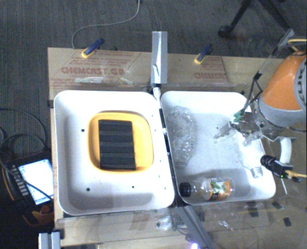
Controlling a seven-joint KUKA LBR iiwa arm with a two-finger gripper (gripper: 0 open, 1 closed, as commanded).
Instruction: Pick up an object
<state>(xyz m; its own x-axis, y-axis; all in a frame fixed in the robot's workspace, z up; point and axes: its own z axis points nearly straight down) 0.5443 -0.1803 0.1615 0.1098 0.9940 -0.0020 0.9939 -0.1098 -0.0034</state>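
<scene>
Over the right bin (205,100), up at its far right edge, the arm (285,90) hangs with its orange band showing, and the gripper (240,124) sits low above the white floor there. Whether it is released or clenched cannot be told from this angle; the metal parts blur together, and nothing can be seen held in it.

Below the gripper and a little to its left, against the bin's near wall, lies a plastic bottle (208,188) on its side, dark cap pointing left, amber label facing up. To the gripper's left, near the wall between the two bins, rests a crumpled piece of clear plastic (180,131), hard to make out against the white. Well to the left, across the divider, the left bin (70,108) carries a yellow tray (95,139) with a black ribbed block (117,144) resting in it.

The step in hand looks like the approach: the gripper is down in the bin but apart from every object. The bottle seems the likeliest target, being nearest and the firmest shape. The next move would call for a shift toward the near wall, the gripper turned across the bottle's narrow width, not along its length, then a straight descent. The round body could roll, and the wall beside it leaves little room for a finger.
</scene>
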